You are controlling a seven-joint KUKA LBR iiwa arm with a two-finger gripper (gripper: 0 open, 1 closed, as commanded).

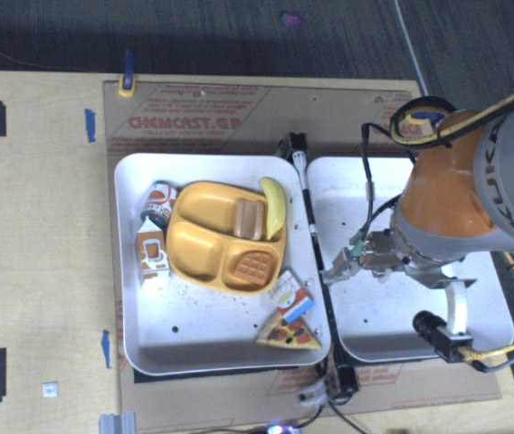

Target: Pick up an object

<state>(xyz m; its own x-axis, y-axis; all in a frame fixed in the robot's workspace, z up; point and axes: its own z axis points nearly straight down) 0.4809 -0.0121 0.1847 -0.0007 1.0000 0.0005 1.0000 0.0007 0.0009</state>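
Two white bins sat side by side on the bench; the left bin (130, 269) carried all the objects, the right bin (375, 333) showed bare floor beneath the arm.

Arm (456, 197) reached in from the right, its orange band above the wrist hanging over the right bin; gripper (337, 269) sat low at that bin's left edge, just beside the divider between the two bins; nothing was visible between its tips. Whether the jaws were open or closed could not be told from this angle; the tips were small and partly masked by the wrist hardware.

Candidate objects, all in the left bin: a yellow divided tray (207, 242) in the middle, with a tan block (249, 218) and a brown waffle-like piece (254, 266) in its compartments; a banana (275, 208) lying along the tray's right rim; a can (157, 204) at the tray's far-left corner; an orange-and-white box (151, 253) just left of the tray; a pizza slice toy (289, 334) at the near right corner, with a small blue-and-white item (293, 304) just beyond it.

Judgement on progress: pick not yet made; no object lifted; every item rested in the left bin. Left to do: cross the divider, descend on a target, close, lift. Pizza slice and the blue-and-white item lay nearest the gripper.
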